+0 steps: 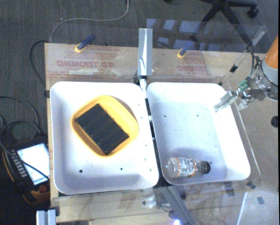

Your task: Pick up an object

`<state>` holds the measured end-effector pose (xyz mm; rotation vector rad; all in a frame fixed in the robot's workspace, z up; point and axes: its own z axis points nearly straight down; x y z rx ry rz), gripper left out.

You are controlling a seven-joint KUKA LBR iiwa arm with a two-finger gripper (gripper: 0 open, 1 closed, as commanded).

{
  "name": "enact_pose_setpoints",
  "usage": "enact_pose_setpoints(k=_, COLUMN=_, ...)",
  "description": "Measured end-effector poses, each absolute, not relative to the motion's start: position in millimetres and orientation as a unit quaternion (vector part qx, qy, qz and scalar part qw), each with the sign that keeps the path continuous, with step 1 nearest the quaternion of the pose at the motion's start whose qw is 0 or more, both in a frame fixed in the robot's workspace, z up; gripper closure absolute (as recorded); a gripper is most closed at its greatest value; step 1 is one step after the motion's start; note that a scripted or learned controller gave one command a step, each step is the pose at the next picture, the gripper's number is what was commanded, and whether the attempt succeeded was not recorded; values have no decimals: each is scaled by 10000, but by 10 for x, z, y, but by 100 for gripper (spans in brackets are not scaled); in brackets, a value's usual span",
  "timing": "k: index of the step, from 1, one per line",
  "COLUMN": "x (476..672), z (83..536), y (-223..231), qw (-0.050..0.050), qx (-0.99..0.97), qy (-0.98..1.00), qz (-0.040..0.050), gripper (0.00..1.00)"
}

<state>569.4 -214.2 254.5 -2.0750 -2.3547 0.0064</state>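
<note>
clear plastic bottle (187, 167): we see it lying flat, long axis left-right, near right bin (233, 125) front wall
gripper (229, 99): near back-right rim, bottle well toward front-left
fingers: state unclear, we can't tell

Two white bins (196, 125), left one's got a yellow dish (130, 121) with a black ribbed pad (102, 128) in it. Right one has a clear bottle (186, 167), black cap, orangey label. Worktop (97, 62) is tan with faded red lettering.

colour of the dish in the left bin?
Yellow dish, with a dark ribbed pad inside; the camera view shows it.
</note>
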Motion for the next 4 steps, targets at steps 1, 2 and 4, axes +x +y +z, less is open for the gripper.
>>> enact_pose_setpoints(k=1, x=4883, z=1653, y=-1924, qw=38, qx=-8010, qy=-5987, qz=28, gripper=0)
enact_pose_setpoints(k=2, x=4837, z=1800, y=-715, qw=33, qx=-7697, qy=-6384, qz=30, gripper=0)
enact_pose_setpoints(k=4, x=4878, z=900, y=-1422, qw=-30, qx=-7674, qy=-6411, qz=-34, gripper=0)
